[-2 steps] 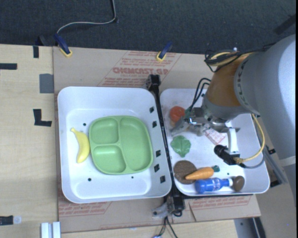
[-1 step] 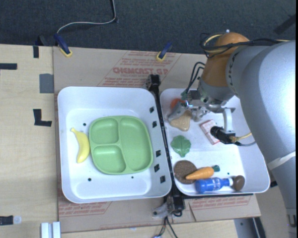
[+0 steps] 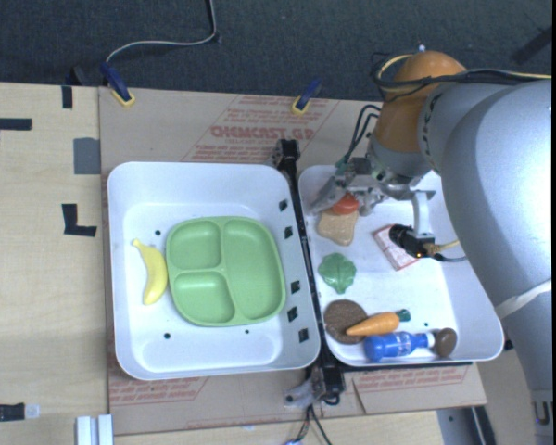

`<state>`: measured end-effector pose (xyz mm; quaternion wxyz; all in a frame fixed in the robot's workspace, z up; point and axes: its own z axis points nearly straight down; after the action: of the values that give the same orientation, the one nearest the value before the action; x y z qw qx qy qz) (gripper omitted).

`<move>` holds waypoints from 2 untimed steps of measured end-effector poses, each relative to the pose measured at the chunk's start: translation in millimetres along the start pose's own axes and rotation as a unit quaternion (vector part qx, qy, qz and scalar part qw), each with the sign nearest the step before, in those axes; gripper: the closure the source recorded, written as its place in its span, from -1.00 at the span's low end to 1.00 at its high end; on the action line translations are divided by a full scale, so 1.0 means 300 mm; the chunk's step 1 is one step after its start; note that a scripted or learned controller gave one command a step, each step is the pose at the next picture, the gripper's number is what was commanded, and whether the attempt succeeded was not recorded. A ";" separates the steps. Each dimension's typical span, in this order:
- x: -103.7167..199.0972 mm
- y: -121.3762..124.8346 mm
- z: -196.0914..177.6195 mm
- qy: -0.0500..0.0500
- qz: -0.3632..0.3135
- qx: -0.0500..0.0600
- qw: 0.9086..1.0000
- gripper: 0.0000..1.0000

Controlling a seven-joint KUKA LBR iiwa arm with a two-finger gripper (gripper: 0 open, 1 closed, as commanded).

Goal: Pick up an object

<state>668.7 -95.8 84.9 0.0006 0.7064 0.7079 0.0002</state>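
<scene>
The pincer [image 3: 350, 193] hangs low in the right bin [image 3: 463, 295], over a red piece [image 3: 345, 204] and tan bread [image 3: 336, 227] — whether it pinches either, I cannot tell; a banana [image 3: 152, 271] lies beside the green plate [image 3: 227, 270] in the left bin [image 3: 130, 193]

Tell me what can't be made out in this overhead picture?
- Pincer: its tips blur into the red thing and tan block; a grip can't be judged.
- Brown disc: partly under the carrot.
- Card: print too small.

Glossy white plastic bins [image 3: 130, 248]; matt green plastic plate [image 3: 227, 272]; cardboard underlay [image 3: 250, 133].
</scene>
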 end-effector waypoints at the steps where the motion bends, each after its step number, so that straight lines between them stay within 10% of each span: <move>1: 0.004 -0.001 0.000 -0.001 0.001 0.000 1.000 -1.00; 2: -0.019 0.000 -0.001 -0.001 0.000 0.000 1.000 -1.00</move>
<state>668.6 -101.6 85.2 0.0008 0.7064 0.7078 -0.0004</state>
